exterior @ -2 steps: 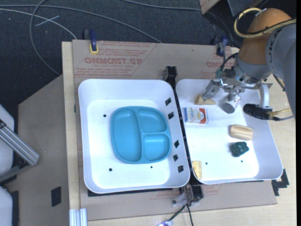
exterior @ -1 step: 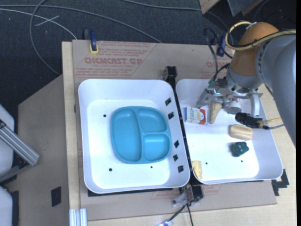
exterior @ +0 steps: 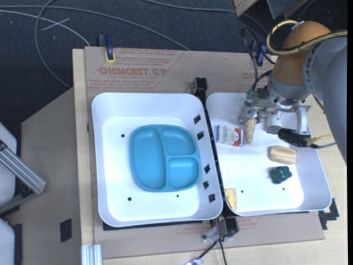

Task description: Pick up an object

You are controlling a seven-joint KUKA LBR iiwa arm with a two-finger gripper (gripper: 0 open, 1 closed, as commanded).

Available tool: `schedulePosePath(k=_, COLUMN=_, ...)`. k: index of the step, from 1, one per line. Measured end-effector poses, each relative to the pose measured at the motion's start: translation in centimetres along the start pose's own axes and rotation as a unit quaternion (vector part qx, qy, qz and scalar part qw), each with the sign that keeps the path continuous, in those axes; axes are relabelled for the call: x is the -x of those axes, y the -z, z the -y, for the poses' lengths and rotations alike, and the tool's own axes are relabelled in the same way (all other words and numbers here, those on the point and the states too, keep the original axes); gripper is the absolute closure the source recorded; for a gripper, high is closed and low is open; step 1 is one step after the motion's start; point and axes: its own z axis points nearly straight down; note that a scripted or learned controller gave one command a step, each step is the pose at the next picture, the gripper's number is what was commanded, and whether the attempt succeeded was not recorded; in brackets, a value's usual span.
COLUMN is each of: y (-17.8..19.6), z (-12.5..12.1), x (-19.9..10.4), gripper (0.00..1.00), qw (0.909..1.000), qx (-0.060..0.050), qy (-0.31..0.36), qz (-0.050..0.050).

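On the worktop (exterior: 138, 70) you've got two shallow white bins sitting side by side, touching along the middle. Your left bin (exterior: 110, 197) holds just one thing, a blue divided plate (exterior: 164, 158) with three compartments, lying flat about in the middle of it.

Your right bin (exterior: 309, 195) is where the small stuff is. Near its left wall there's a little white packet with red on it (exterior: 228, 135). Just beside that, to the right, a slim tan piece (exterior: 250, 130) stands more or less on end, right under the arm's tool. Further right and a bit lower lies a pale beige block (exterior: 282, 155), and just below that a dark green lump (exterior: 280, 174). Down at the bin's lower left corner there's a small yellowish bit (exterior: 230, 196) up against the rim.

The arm (exterior: 309, 54) comes in from the right, and its gripper (exterior: 259, 115) hangs over the upper part of the right bin, near the top of the slim tan piece. Honestly can't tell how the jaws stand from this angle, the metal bits all blur together, and I can't say whether anything is between them. All the objects look like they're resting on the bin floor.

A blue and yellow clamp (exterior: 109, 48) sits at the worktop's far left edge, and cables (exterior: 66, 15) run over the dark floor behind.
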Motion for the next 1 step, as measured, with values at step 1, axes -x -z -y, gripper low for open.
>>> schedulePosePath(k=1, y=4.73, z=-0.27, x=0.7, gripper=1.0, qw=1.0, qx=0.003, qy=-0.001, qz=0.001)
